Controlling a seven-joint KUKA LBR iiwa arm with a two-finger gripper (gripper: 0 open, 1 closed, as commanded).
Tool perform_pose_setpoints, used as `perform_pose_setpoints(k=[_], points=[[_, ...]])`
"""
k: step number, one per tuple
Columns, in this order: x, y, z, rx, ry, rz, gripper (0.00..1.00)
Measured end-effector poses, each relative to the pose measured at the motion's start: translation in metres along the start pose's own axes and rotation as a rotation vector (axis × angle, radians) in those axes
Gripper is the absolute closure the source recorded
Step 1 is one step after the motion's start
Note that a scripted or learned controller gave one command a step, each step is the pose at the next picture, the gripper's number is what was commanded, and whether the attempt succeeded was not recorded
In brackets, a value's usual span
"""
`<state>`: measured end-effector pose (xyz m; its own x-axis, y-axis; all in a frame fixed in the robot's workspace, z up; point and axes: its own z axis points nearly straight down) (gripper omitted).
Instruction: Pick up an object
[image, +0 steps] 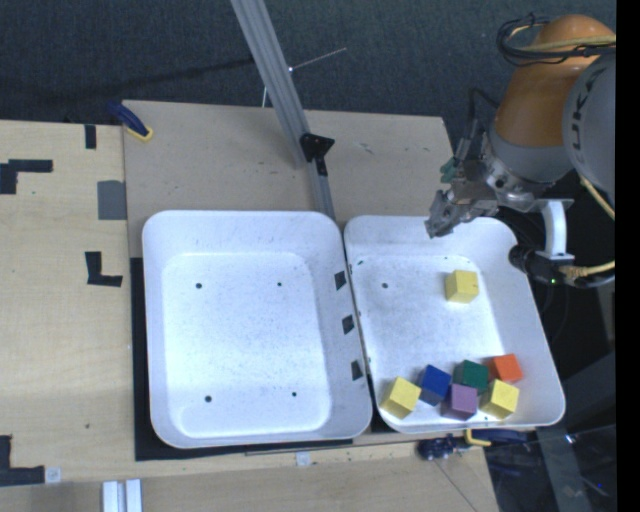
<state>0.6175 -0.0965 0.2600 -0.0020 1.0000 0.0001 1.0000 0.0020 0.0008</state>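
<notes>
Nearest the camera, far below the claw (441, 226) and along the right bin's (520, 290) front wall, six small cubes crowd together: a yellow cube (401, 397) at the left end, a blue cube (435, 383) touching it, a purple cube (463, 399) beside that, a green cube (471, 375) just behind the purple one, an orange cube (507, 368) at the right, and a second yellow one (503, 398) in front of the orange, against the rim. All sit well apart from the claw, toward the camera and a little to its right in the view. Farther in, a lone yellow cube (461, 286) rests on the bin floor by itself, near the claw, just in front of it and slightly to the right, not touching it. The left bin (160, 300) lies far to the claw's left, its inner rim pressed against the right bin. The claw itself hangs over the back rim of the right bin, pointing down and tilted; its fingers look drawn close together at the tip with nothing visible between them, though the dark tip is small and I cannot tell for certain. Behind it rises the grey arm (590, 90) with its orange band (535, 95), and a slanted metal pole (280, 75) stands farther to the claw's left.
</notes>
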Motion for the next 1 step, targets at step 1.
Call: perform_pose_setpoints(k=[1], points=[[0.0624,-0.0075,0.0073,0.003,0.001,-0.005,1.0]])
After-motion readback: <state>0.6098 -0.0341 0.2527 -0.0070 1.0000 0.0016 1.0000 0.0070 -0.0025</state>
